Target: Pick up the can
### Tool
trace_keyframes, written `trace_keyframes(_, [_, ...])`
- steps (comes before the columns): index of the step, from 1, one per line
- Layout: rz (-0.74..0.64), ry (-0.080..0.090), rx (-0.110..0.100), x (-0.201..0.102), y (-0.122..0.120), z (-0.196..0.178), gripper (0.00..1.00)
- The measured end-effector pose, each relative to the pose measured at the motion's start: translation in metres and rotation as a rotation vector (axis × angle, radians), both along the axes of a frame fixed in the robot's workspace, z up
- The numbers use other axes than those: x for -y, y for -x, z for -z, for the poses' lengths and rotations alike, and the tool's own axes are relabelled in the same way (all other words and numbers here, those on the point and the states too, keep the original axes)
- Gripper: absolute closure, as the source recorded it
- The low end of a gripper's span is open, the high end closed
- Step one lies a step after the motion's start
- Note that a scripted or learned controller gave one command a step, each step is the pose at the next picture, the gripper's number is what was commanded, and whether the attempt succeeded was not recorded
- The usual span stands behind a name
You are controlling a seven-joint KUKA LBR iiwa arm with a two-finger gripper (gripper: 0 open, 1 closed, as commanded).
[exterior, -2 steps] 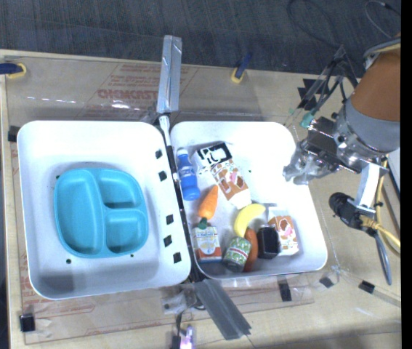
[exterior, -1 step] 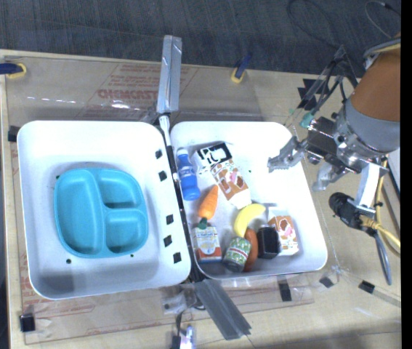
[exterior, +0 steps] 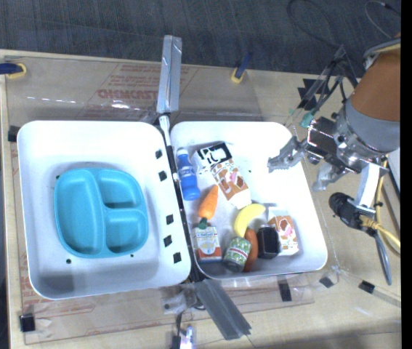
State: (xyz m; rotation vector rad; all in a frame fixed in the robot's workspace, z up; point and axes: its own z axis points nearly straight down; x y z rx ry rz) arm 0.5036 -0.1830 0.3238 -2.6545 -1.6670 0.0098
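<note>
Near right bin's front wall, green-labelled can [exterior: 238, 252]; pincer [exterior: 300, 162] spread apart above.

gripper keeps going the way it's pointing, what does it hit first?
The gripper points left and down into the right bin. Likely bare bin floor first, just short of the snack carton; depth is unclear from this slanted view.

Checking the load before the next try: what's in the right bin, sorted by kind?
Bottle: 1
Cartons: 3
Black-and-white packet: 1
Carrot: 1
Banana: 1
Can: 1
Black object: 1
Total: 9
</note>
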Motion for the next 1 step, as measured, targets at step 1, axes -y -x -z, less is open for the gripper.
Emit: trace_keyframes(1, [0.14,0.002,-0.001,0.0099,0.0285,0.1462,0.0])
